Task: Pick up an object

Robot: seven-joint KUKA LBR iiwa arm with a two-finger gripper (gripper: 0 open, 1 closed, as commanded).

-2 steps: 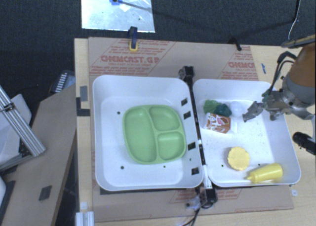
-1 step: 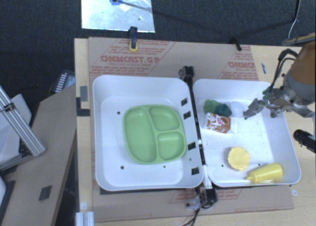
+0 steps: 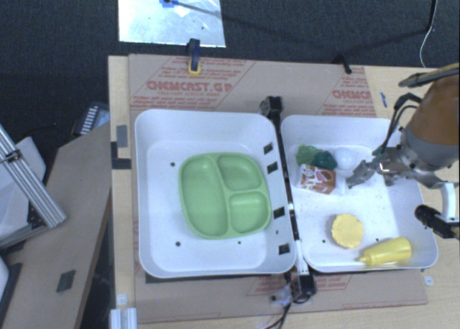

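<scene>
A green divided plate (image 3: 221, 195) lies alone in the left bin (image 3: 154, 141), seemingly set apart from the pick pile; in the right bin (image 3: 410, 205) a green toy (image 3: 315, 156), a red-and-white packet (image 3: 317, 179) and a white object (image 3: 346, 156) cluster at the far side, with a yellow disc (image 3: 347, 230) and a yellow bottle (image 3: 386, 251) on its side near the front; the arm (image 3: 435, 123) reaches in from the right, bent low, its gripper (image 3: 359, 174) just beside the packet, holding nothing; whether the fingers are apart cannot be told.
</scene>
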